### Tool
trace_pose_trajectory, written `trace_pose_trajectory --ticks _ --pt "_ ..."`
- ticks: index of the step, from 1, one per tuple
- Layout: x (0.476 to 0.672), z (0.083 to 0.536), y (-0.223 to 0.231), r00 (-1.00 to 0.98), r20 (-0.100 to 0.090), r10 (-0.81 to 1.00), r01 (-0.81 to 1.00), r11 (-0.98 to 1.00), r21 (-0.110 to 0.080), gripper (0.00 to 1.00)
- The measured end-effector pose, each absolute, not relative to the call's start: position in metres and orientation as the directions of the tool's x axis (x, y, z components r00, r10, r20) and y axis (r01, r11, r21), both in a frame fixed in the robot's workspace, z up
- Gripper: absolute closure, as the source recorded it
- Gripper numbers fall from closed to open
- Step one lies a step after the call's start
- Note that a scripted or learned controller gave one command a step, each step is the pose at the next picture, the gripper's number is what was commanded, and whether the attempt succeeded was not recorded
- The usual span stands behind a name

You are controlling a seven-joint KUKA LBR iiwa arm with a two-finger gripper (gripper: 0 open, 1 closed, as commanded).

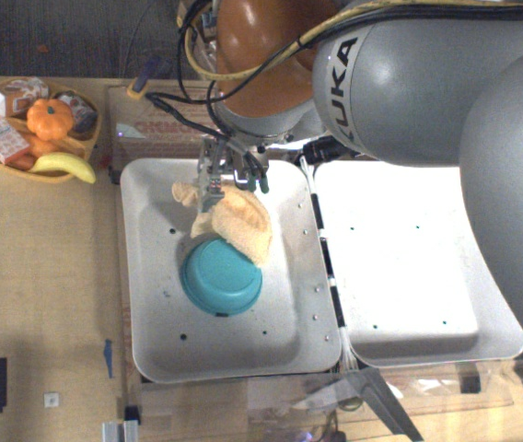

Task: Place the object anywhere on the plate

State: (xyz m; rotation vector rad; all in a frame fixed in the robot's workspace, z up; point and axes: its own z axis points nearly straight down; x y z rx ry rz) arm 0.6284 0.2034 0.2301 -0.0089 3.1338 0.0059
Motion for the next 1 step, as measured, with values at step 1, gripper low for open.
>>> trace_pose_trajectory --ticks 1 --pt "0.6286 0.2307 0.2033 -1.000 -0.009 -0.005 -0.005 1.000 0.004 0.00"
